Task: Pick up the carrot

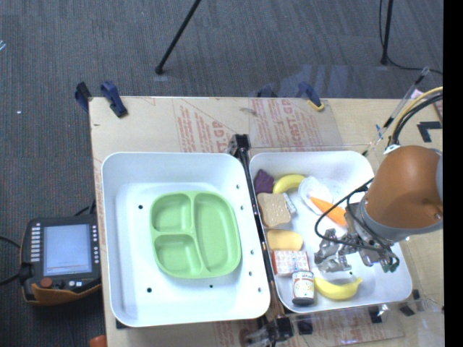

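The arm (405, 190) is seen reaching in from the right, its orange band above the wrist, bent down over the right bin (362, 161). The fingers (334, 254) are lowered among the food; how far they are parted cannot be told, and nothing is seen held between them. The carrot (329, 210) lies just above the fingers, partly hidden by the wrist. A banana (337, 288) lies just below them. A green tray (195, 233) rests in the left bin (123, 194), well to their left.
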